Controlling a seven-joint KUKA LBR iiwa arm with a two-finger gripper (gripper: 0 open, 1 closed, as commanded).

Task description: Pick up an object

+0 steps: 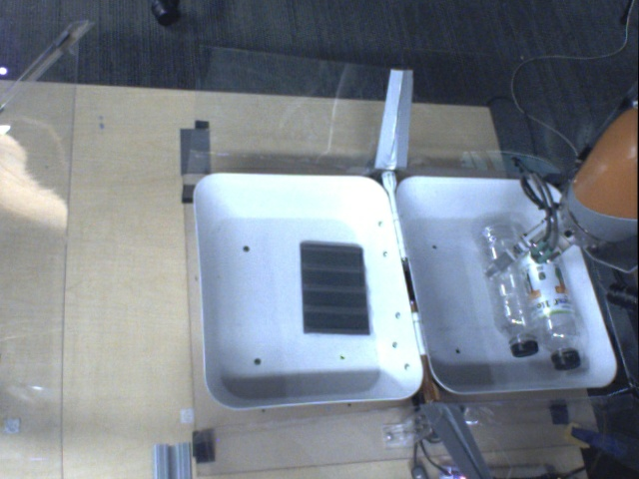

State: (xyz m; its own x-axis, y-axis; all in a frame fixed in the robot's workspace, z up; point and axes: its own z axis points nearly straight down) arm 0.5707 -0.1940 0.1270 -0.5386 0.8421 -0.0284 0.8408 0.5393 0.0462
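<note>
Two clear plastic bottles [529, 302] with dark caps lie side by side; tool's [544, 242] state: cannot tell.

Two shallow white bins sit side by side on a pale wooden worktop [110, 297]; the left bin [225, 267] holds a dark ridged rectangular pad [334, 287], the right bin [439, 267] alongside.

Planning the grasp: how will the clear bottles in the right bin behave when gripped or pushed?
The two clear bottles lie on their sides, so they probably roll if nudged. They look like smooth, thin plastic, likely light and slippery. The end effector sits over them.
</note>
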